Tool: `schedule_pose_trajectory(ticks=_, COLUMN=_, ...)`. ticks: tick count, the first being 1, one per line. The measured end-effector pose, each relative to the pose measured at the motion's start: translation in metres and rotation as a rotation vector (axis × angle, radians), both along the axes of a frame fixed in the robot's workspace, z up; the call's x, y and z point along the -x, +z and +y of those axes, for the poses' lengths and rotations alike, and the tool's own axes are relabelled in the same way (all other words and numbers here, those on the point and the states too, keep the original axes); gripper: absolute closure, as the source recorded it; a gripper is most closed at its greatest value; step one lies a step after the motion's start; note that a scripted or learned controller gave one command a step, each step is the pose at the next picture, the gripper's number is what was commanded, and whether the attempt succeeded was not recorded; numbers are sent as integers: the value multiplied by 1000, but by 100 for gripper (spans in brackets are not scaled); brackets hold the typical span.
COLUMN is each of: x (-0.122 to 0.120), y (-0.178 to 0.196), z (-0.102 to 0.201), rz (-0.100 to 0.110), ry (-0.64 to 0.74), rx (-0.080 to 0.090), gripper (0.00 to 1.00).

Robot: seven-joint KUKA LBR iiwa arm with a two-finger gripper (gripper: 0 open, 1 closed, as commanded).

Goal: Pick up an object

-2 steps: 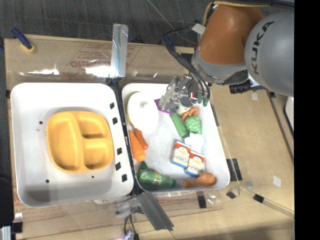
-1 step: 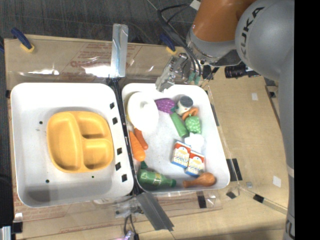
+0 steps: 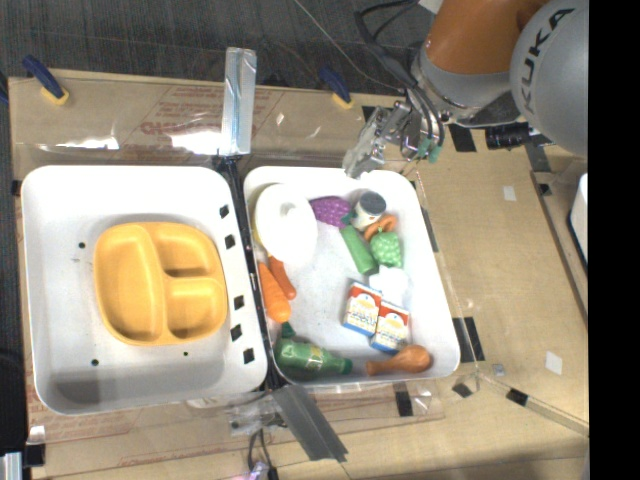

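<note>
Green bottle [image 3: 312, 359] lengthwise along bin's [image 3: 437, 313] near wall

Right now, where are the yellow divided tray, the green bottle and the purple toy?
yellow divided tray [image 3: 160, 280]: camera view, on the ridge between its compartments.
green bottle [image 3: 310, 358]: camera view, on the middle of its body.
purple toy [image 3: 330, 209]: camera view, on its visible top surface.

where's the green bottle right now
In the camera view the green bottle lies on its side along the near edge of the right bin, left of the drumstick.
</note>
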State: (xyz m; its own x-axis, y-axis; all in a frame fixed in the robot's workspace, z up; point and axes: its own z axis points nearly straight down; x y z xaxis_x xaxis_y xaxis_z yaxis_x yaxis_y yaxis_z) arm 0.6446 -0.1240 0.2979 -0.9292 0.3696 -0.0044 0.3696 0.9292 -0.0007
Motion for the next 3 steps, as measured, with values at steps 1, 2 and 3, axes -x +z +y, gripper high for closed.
schedule_pose_trajectory(ticks=1, x=5, y=-2, z=-73, rz=-1, ry=354, rx=3, gripper=100)
schedule_pose_trajectory(ticks=2, x=51, y=-55, z=-7, rz=5, ry=433, rx=-3, gripper=100)
schedule_pose_trajectory(ticks=3, x=-13, y=-14, z=-18, rz=-2, ry=204, rx=1, gripper=100)
